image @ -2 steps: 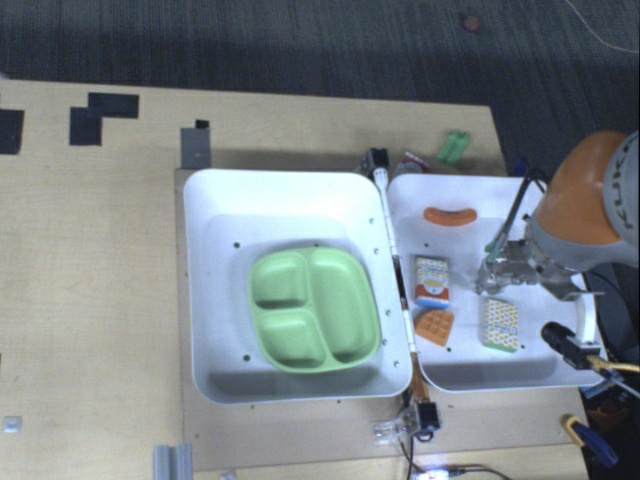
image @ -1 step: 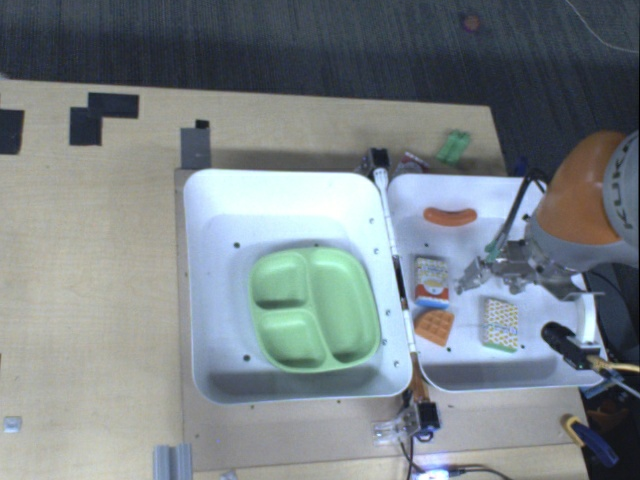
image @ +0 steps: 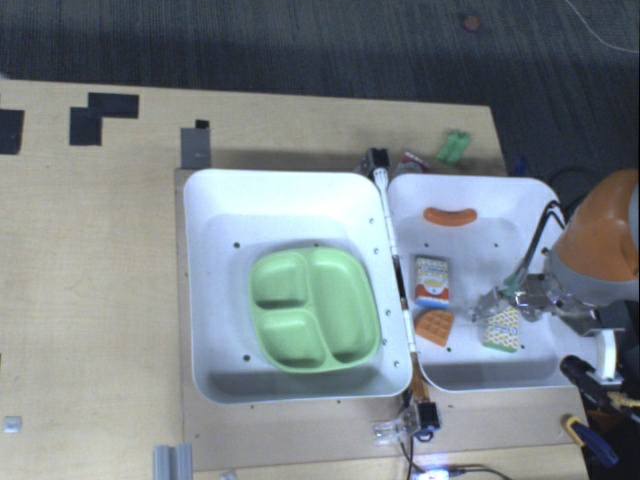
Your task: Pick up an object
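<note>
- The gripper is low in the right bin, its metal tip just over a small pale packet with green dots; whether it is spread or clamped I cannot tell, and nothing can be seen held in it.
- Judged from this, the pick is not done: every item lies on the bin floor, so the grasp and the lift are both left.
- The dotted packet is the nearest candidate, lying at the tip or just under it, toward the bin's near wall.
- Just beside it to the left lies an orange waffle-like piece, with a small blue-and-white carton just beyond that; the two are close together, near the divide between the bins.
- An orange sausage-shaped toy lies well apart by the far wall, with bare floor around it.
- Open floor spans the middle of the right bin, between the carton and the arm; straight up looks the freest way out.
- The near wall is close to the packet, so a sideways drag toward it could pin the packet there.
- The left bin holds a green divided plate at its centre.
</note>
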### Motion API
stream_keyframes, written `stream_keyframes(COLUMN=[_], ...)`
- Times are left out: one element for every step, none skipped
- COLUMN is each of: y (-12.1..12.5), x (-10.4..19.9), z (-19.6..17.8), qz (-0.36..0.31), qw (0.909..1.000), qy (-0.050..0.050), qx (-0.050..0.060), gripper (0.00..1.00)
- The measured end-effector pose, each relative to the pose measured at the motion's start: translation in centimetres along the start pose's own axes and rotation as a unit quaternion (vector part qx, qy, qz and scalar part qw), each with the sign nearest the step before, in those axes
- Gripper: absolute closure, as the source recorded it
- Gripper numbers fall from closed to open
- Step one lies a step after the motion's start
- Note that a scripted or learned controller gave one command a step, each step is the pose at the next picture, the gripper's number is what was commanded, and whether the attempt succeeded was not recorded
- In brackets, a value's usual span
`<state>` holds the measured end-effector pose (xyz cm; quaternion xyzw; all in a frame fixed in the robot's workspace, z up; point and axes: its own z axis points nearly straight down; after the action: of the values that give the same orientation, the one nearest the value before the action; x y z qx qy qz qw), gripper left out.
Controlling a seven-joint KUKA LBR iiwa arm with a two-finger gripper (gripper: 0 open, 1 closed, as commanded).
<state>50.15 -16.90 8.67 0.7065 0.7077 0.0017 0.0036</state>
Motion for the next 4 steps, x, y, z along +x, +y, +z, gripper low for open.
stream_keyframes(y=[0.2,-1.2,-1.1,-0.9], x=[0.0,4.0,4.1,4.1], z=[-1.1,-12.4,-13.4,-14.4], qz=[0.000,-0.001,-0.003,-0.006], qw=[1.0000,1.0000,1.0000,1.0000], qy=[0.000,0.001,0.001,0.001], qx=[-0.003,0.001,0.000,-0.002], gripper=[1.00,1.00,1.00,1.00])
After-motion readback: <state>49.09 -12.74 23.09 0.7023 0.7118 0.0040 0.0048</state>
